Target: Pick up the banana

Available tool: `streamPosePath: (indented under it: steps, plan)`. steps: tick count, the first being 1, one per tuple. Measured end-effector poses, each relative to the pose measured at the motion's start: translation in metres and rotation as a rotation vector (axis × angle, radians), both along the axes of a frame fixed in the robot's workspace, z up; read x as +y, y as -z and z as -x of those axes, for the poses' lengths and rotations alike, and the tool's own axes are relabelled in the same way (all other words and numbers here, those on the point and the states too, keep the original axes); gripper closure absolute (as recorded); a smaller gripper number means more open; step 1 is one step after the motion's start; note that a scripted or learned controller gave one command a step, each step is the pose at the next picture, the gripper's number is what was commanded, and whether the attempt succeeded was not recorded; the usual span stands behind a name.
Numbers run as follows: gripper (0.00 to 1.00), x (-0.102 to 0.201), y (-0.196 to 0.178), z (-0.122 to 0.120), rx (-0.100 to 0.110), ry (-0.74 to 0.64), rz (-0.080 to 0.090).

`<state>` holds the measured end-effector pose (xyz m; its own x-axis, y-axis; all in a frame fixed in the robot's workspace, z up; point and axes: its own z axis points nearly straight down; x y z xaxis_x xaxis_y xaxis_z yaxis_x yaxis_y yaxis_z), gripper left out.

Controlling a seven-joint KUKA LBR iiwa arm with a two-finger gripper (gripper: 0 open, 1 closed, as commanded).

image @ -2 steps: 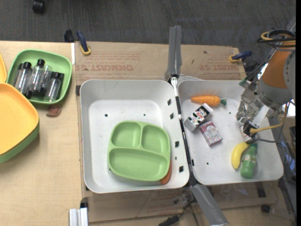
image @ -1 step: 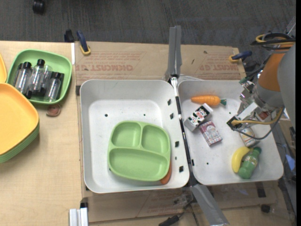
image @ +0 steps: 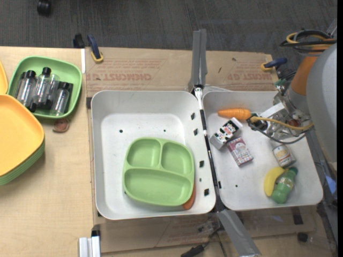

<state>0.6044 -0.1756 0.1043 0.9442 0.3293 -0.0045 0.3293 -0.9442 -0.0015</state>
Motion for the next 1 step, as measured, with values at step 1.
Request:
streamPosePath:
  steps: [1]
  plan:
    - [1.00,-0.0441,0.0122,-0.0118,-0.002,0.127,-0.003]
